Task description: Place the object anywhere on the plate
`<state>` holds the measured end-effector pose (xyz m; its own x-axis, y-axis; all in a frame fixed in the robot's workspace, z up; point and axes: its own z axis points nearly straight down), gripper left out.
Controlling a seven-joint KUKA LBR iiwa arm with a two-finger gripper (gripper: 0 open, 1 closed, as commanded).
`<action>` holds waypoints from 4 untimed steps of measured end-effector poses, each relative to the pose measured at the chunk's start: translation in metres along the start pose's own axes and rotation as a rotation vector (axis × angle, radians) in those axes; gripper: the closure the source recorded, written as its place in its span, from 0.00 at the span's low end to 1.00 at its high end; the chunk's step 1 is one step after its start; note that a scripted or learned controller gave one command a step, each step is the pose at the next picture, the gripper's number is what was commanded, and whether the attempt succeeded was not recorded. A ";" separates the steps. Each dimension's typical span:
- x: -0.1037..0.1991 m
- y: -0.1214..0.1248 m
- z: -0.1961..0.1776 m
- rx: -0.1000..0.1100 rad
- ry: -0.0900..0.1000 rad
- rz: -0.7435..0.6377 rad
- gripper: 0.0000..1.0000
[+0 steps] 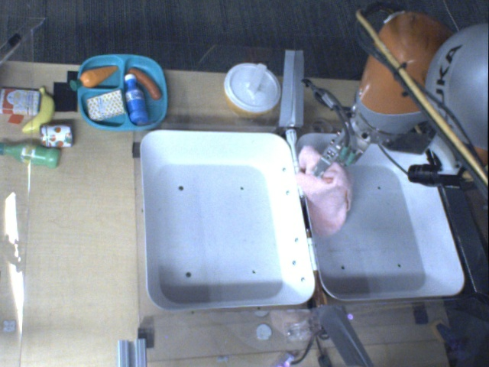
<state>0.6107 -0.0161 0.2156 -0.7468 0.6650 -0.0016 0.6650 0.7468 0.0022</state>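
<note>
A soft pink object point(328, 193) lies in the right bin point(397, 235), against its left wall near the far corner. My gripper point(338, 160) comes in from the right and is down on the object's upper end, touching it. The blue divided plate point(157, 79) stands on the bench at the far left, beyond the left bin, well away from the gripper. Its compartments hold an orange carrot-like toy point(100, 76), a small blue bottle point(136, 99), a sausage-like piece point(150, 85) and a pale patterned piece point(105, 105).
The left bin point(221, 220) sits between the gripper and the plate. A white lidded bowl point(251, 88) stands behind the bins. A banana point(40, 112), a small can point(56, 135), a green bottle point(30, 154) and a carton point(18, 102) lie at the bench's left edge.
</note>
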 end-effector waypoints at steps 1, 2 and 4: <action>0.048 0.011 0.004 -0.001 0.000 -0.400 1.00; 0.095 0.028 -0.012 -0.002 -0.001 -0.729 1.00; 0.142 0.049 -0.010 -0.001 0.001 -0.731 0.00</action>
